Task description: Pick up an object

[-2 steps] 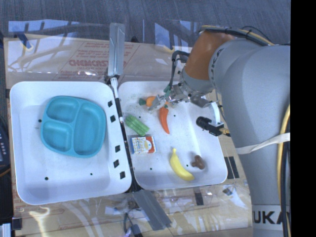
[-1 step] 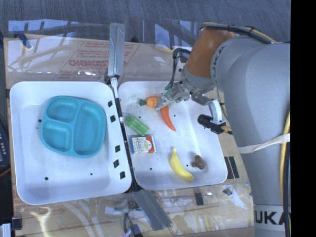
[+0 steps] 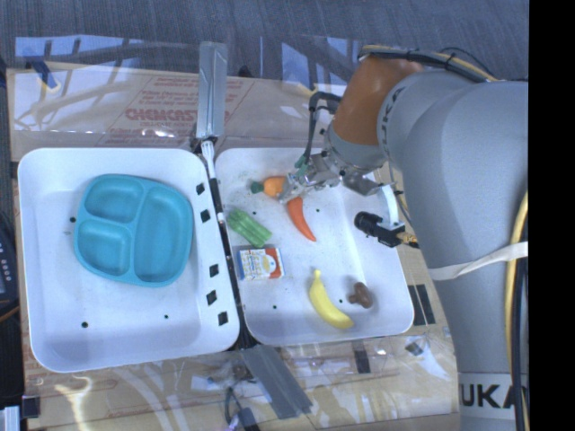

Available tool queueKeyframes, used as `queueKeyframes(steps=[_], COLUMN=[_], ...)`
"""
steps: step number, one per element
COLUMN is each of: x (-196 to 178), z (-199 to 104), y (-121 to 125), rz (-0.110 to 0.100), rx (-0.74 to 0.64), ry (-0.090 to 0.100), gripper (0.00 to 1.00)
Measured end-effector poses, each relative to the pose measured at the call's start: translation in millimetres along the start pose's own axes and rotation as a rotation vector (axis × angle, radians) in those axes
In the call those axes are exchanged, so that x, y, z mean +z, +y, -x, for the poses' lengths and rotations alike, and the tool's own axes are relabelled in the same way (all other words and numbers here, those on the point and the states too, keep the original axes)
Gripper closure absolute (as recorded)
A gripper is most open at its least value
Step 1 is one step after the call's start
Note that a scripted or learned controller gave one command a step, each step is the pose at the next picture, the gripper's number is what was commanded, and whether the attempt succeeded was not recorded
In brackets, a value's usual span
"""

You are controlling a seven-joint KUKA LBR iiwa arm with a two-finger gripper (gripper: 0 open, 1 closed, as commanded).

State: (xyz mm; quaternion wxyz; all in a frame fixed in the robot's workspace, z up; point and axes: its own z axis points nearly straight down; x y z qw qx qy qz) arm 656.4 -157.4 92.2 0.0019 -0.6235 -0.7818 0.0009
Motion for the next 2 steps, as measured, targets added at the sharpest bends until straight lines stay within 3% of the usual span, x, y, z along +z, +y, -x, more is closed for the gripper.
queueKeyframes(steps=[1,2], x=[-109.4,-115.3], z=[-55.1,-115.4], y=[14.3,-15.6], rz=[0.009,0.001], rx=[0.01,-0.017], ry=[-0.003,-0.001], gripper=[1.0,1.0])
